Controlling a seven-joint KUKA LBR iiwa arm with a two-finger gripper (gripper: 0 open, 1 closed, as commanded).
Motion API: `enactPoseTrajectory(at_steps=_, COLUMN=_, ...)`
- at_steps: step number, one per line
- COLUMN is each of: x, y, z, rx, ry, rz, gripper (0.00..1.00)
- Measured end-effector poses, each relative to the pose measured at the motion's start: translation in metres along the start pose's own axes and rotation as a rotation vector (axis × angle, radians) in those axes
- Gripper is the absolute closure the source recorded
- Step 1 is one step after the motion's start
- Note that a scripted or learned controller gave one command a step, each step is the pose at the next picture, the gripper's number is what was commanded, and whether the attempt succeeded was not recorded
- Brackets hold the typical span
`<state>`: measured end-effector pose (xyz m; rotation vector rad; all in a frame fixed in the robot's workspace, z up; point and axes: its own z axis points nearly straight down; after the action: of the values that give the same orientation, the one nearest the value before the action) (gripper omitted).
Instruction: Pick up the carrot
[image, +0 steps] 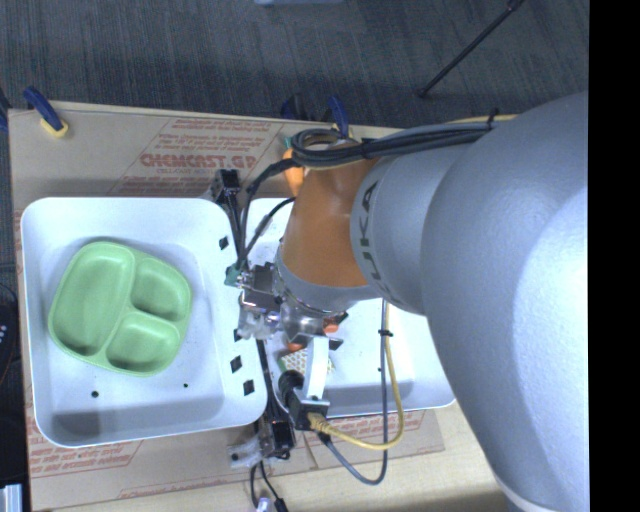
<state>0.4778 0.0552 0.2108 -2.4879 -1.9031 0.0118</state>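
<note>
Two white bins (60, 420), right one mostly hidden under arm (420, 230); jaws' state unclear

The green divided plate (120, 308) looks like smooth plastic with a soft sheen. Both white bins (60, 400) look like matt plastic. The arm (480, 280) has a smooth grey shell and a satin orange band. Printed brown cardboard (190, 150) covers the table.
</note>
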Motion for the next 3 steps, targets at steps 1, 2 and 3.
enactPoseTrajectory(at_steps=1, x=-0.023, y=0.007, z=-0.016, rx=-0.008, ry=0.001, rz=0.309, gripper=1.0)
enactPoseTrajectory(at_steps=2, x=-0.023, y=0.007, z=-0.016, rx=-0.008, ry=0.001, rz=0.309, gripper=0.0)
enactPoseTrajectory(at_steps=3, x=-0.041, y=0.099, z=-0.006, rx=-0.008, ry=0.001, rz=0.2, gripper=0.0)
